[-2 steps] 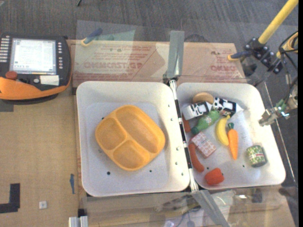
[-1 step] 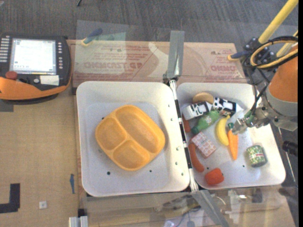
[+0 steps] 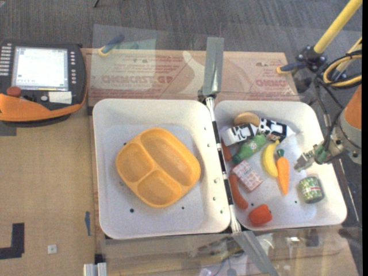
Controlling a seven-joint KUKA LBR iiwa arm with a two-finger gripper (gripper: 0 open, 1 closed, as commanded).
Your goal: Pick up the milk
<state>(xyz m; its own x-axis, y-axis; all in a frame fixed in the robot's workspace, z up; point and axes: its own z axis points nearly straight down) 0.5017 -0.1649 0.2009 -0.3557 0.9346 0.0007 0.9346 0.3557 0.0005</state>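
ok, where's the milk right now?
In the camera view, the milk lies in the right bin, near its back edge, just above the green bottle and below the bread.

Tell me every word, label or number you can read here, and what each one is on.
"CHEMCAST GP", seen reversed, on the clear sheet behind the bins: barely legible.
The same kind of red print on the sheet's right part: too blurred to read.
Handheld screen: text too small.
Black-and-white milk carton: print unreadable.
Green can label: unreadable.

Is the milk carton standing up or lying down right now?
Lying down. The black-and-white milk carton rests on its side near the right bin's back edge, its long side flat, beside the green bottle.
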